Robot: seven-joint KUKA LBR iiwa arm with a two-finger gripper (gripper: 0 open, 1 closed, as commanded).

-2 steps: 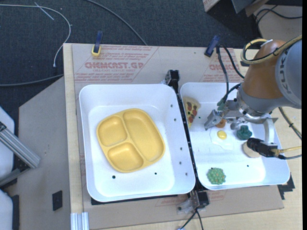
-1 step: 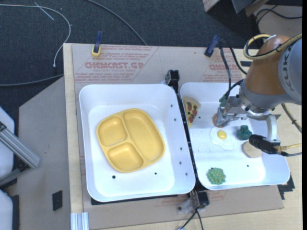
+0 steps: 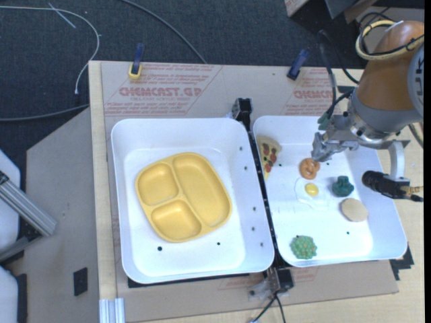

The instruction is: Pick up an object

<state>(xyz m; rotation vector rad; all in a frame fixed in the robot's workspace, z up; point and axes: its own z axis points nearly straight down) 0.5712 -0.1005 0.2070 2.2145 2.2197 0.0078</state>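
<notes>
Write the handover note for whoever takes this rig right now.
Gripper: low in the right bin, just above the orange toy; nothing seen between its fingers.
Right bin also holds the pizza slice, fried egg, teal toy, beige piece and green broccoli.
Left bin holds the yellow divided tray.
Done: approach only. Left: grasp and lift an object.

- A thick robot arm [image 3: 387, 79] with a rounded casing.
- Its upper section is glossy orange; below that comes a smooth grey section.
- A yellowish cable [image 3: 374, 33] loops over the orange part.
- A small, dark grey metal gripper [image 3: 322, 150] sits at the tip.
</notes>
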